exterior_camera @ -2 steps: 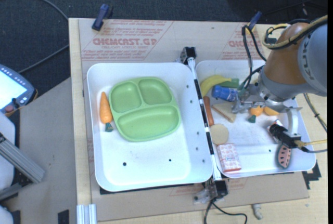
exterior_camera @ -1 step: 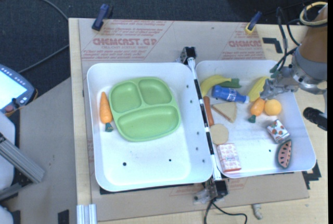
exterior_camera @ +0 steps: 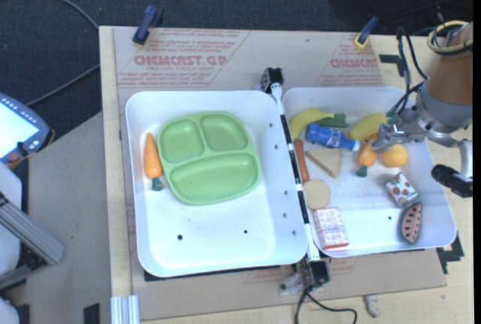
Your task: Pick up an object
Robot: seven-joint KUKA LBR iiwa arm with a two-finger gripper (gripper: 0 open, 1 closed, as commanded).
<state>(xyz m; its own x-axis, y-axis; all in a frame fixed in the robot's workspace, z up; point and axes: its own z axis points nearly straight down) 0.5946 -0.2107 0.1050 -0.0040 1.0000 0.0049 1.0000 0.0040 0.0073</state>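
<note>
**Arm Reached Into the Right Bin, Gripper Low Beside the Orange Fruit**

The arm (exterior_camera: 449,82) came in from the right and hung over the right bin (exterior_camera: 432,236), 1 of 2 white bins on the bench. Its gripper (exterior_camera: 385,136) sat low at the bin's far side, just beside a round orange fruit (exterior_camera: 394,156). Whether the claw was open or closed could not be told from this angle, and nothing was seen between its parts.

All other places below are given relative to that orange fruit. A smaller orange fruit with a green stalk (exterior_camera: 366,158) lay just to its left. A blue bottle (exterior_camera: 331,137) lay farther left, with 2 yellow bananas beyond it: 1 (exterior_camera: 309,120) at the far left of the bin and 1 (exterior_camera: 367,125) close to the gripper. A tan wedge (exterior_camera: 325,162) and a pale round cookie (exterior_camera: 317,194) lay left and nearer the camera. A small patterned carton (exterior_camera: 400,189) sat just in front of the fruit, a watermelon slice (exterior_camera: 410,222) farther in front, and a pink-and-white packet (exterior_camera: 330,228) at the bin's near left.

Well to the left, the left bin (exterior_camera: 210,247) held a green divided plate (exterior_camera: 208,156) and a toy carrot (exterior_camera: 152,158) touching the plate's left edge.
</note>
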